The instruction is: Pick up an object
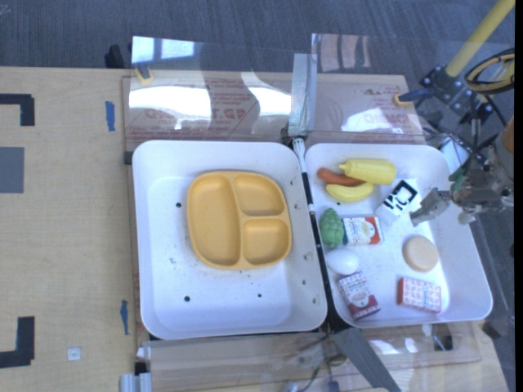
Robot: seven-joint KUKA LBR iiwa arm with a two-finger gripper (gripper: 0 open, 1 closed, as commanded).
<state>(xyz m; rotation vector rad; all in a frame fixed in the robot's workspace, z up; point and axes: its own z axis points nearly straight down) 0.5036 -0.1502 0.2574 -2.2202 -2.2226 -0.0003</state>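
The right bin (466, 300) holds several small items. At its back lie a yellow corn cob (369, 170), a banana (349, 191) and a thin red-orange carrot (332, 175). A green broccoli (331, 228), a small white-and-red carton (362, 231) and a white egg (342, 262) sit near the left wall. A red packet (358, 294), a red-and-white box (420, 294) and a round beige cookie (422, 253) lie toward the front. My gripper (426, 208) reaches in from the right, just right of a white-and-black box (399, 197) and above the cookie.
The left bin (155, 300) holds a yellow divided plate (239, 219). Clear plastic panels (212, 104) stand behind both bins. Cables and a yellow pole (487, 24) crowd the far right.
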